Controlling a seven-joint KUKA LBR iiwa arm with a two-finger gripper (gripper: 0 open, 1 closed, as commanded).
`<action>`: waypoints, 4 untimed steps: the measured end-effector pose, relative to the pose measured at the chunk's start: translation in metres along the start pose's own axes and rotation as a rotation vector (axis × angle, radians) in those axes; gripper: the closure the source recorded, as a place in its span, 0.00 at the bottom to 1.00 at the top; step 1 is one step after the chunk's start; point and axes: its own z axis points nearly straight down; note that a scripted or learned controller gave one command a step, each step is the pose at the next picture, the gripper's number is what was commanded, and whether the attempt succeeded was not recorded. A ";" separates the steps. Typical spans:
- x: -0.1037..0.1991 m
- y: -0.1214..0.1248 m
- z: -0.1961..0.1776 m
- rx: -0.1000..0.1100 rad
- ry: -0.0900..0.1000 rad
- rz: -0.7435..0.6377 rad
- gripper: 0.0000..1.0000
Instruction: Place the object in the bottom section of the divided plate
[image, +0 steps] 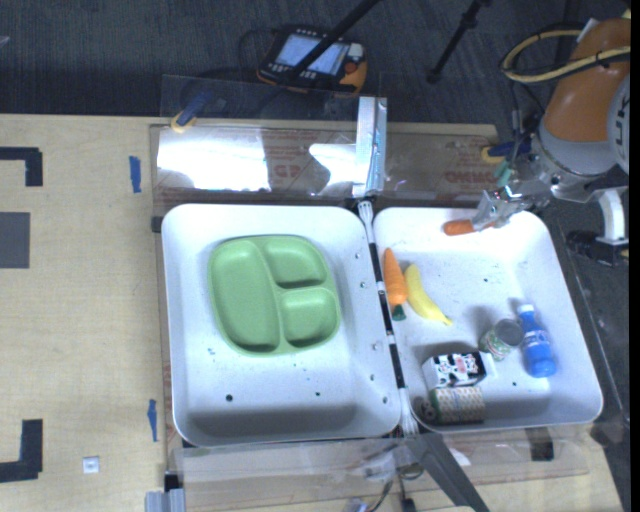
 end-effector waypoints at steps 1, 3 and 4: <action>0.074 -0.046 -0.003 -0.001 0.002 -0.329 1.00; 0.214 -0.096 -0.062 0.000 0.002 -0.308 1.00; 0.279 -0.058 -0.066 -0.005 0.000 -0.436 1.00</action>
